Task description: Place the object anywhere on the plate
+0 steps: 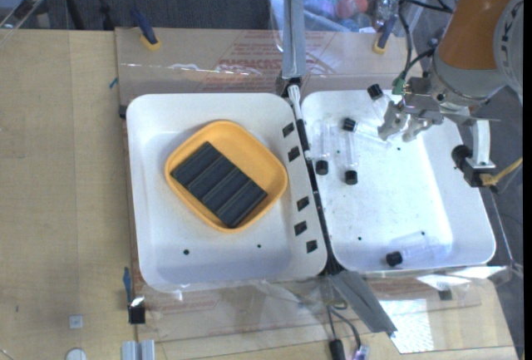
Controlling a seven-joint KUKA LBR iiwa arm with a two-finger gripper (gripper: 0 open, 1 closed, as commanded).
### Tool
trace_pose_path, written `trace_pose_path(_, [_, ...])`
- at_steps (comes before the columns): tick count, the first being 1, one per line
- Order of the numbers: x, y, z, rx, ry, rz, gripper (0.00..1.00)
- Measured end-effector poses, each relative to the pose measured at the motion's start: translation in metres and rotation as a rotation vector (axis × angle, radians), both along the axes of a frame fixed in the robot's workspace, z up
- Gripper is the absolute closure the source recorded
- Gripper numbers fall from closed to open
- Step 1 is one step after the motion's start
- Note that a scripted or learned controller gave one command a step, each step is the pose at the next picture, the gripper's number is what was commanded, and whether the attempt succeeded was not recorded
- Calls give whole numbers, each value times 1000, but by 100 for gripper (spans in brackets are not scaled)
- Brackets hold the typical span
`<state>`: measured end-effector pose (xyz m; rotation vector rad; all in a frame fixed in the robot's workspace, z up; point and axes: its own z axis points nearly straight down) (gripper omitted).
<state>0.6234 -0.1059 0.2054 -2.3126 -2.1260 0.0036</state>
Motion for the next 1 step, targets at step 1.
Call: trace_pose_path(1, [-19, 6, -39, 3, 2, 53, 100])
